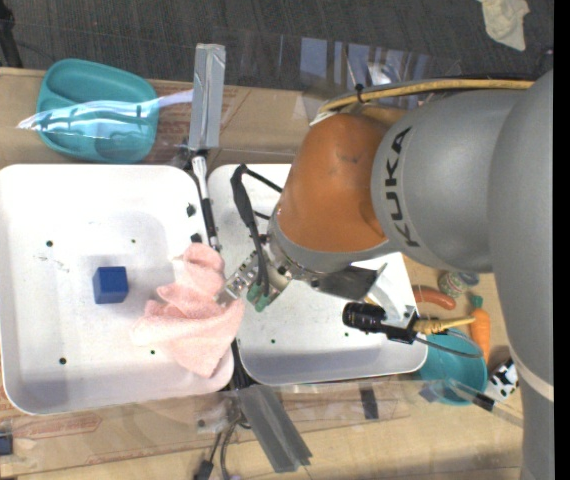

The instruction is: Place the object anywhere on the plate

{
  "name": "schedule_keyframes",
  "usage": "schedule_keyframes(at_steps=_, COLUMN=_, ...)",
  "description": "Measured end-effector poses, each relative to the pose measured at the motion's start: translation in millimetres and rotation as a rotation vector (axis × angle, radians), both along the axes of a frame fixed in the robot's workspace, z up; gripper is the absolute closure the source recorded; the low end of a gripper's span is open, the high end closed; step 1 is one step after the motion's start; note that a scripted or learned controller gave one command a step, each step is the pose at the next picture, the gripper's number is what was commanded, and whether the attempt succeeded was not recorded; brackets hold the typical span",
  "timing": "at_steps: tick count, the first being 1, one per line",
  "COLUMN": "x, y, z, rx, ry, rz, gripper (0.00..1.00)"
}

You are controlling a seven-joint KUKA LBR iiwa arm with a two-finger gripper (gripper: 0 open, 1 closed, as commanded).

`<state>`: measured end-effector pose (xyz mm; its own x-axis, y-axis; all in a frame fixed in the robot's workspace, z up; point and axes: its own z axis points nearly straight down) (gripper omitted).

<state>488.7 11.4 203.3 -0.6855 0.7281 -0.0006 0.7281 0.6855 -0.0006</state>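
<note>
While the gripper (237, 286) hangs at the pink cloth's (193, 313) three o'clock edge, I cannot tell its state. No plate can be made out, so this looks like the pickup step. Next comes a clean lift

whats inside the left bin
A blue cube and a pink cloth draped over the left bin's right rim. Anything beneath the cloth is hidden.
</note>
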Motion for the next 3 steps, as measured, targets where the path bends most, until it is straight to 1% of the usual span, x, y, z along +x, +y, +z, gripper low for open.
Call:
schedule_keyframes(at_steps=1, x=33, y=-54, z=21, rx=0.001, ry=-0.002, rz=-0.049, gripper=1.00)
schedule_keyframes(at_steps=2, x=59, y=14, z=75, rx=0.000, ry=0.000, rz=-0.233, gripper=1.00)
schedule_keyframes(at_steps=3, x=47, y=86, z=33, rx=-0.001, ry=0.006, rz=-0.476, gripper=1.00)
